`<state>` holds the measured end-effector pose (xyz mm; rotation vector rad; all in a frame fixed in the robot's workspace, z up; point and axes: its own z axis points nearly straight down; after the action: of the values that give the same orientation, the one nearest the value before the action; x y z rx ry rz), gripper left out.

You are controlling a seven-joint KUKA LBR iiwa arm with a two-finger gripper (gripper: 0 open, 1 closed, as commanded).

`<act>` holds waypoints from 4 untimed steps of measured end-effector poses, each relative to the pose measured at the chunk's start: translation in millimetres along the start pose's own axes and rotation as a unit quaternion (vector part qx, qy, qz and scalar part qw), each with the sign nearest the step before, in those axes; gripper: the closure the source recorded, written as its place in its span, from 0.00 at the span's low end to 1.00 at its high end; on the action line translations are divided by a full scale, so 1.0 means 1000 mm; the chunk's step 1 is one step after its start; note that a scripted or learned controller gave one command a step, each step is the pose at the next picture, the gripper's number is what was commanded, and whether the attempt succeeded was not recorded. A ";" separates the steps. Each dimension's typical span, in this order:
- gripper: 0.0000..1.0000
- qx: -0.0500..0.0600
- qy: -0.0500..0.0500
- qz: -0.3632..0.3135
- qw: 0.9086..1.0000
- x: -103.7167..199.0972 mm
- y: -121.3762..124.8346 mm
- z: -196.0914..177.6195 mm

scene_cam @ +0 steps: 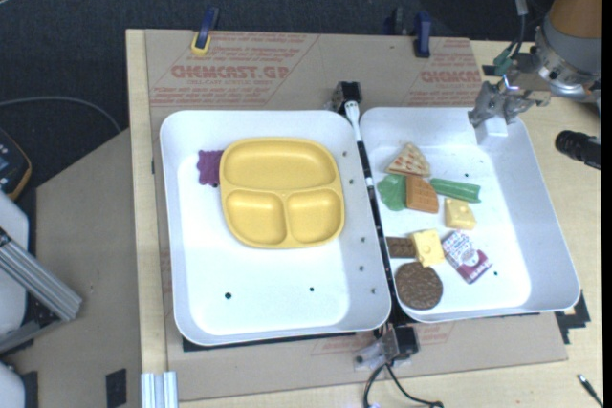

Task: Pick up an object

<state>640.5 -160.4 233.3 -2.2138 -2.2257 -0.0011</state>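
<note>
Beyond right bin (pixel 535 205): blurred gripper (pixel 491 115)

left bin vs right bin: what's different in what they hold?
The left bin holds one large yellow divided tray with a purple item at its edge; the right bin holds many small toy foods, such as a round brown cookie. The gripper hovers at the right bin's far edge, not the left bin's. Both are shallow and white.

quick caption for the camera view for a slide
KUKA arm's gripper hovers over the right bin's far corner, toy food below; yellow tray sits in left bin.
</note>
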 end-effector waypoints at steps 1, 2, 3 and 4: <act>1.00 0.001 0.000 0.001 1.000 0.044 -0.011 0.010; 1.00 0.001 0.000 0.000 1.000 0.088 -0.023 0.011; 1.00 -0.002 -0.001 0.001 1.000 0.101 -0.010 0.003; 1.00 0.001 -0.001 0.003 1.000 0.097 -0.025 0.018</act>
<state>615.1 -63.1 215.2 -2.2204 -2.2180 0.0042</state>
